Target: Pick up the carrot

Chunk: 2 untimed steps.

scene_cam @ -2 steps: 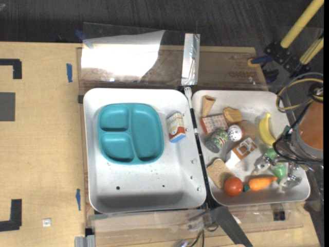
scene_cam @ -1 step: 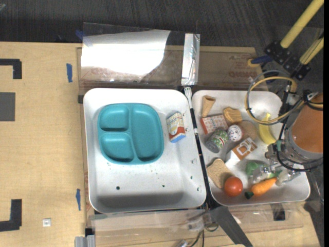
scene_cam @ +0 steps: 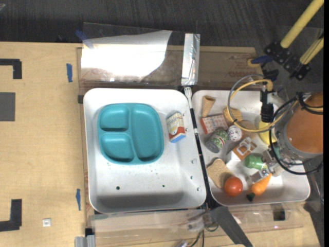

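The carrot (scene_cam: 260, 184) is a small orange piece with a dark tip, lying near the front right of the right bin (scene_cam: 295, 193). It rests between a red tomato (scene_cam: 233, 186) and the arm's wrist. My gripper (scene_cam: 271, 164) hangs low over the bin, just above and right of the carrot, beside a green vegetable (scene_cam: 254, 162). The wrist, its cables and the orange band (scene_cam: 307, 133) hide the gripper's tips. I see nothing held.
The right bin also holds a bread slice (scene_cam: 217, 172), a green can (scene_cam: 217, 140), a cone (scene_cam: 207, 105), a red box (scene_cam: 213, 123) and a small packet (scene_cam: 243, 148). The left bin (scene_cam: 144, 184) bears a teal divided plate (scene_cam: 131, 133) and a small carton (scene_cam: 176, 126).
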Available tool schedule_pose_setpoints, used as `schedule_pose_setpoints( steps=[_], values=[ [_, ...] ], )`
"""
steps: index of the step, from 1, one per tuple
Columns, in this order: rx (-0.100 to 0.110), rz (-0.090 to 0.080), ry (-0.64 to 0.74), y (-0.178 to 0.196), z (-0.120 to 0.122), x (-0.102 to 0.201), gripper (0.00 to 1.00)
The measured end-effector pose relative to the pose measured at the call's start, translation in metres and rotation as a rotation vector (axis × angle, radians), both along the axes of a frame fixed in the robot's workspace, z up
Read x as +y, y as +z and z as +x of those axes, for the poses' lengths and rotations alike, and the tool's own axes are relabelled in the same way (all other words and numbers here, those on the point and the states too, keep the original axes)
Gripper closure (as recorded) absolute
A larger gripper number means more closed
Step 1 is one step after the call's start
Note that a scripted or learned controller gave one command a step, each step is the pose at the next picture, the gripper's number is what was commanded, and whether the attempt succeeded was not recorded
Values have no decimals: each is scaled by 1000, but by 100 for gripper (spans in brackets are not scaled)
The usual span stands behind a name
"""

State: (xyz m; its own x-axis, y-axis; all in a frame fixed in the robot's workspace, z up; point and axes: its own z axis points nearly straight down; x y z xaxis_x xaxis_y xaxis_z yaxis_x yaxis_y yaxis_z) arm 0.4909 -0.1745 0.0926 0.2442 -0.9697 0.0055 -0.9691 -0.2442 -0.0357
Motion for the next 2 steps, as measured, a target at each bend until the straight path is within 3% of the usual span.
schedule_pose_setpoints(
  steps=[1,2],
  values=[
    [-17,-15,361,3,4,33,0],
    [16,-12,359,-2,-5,43,0]
  ],
)
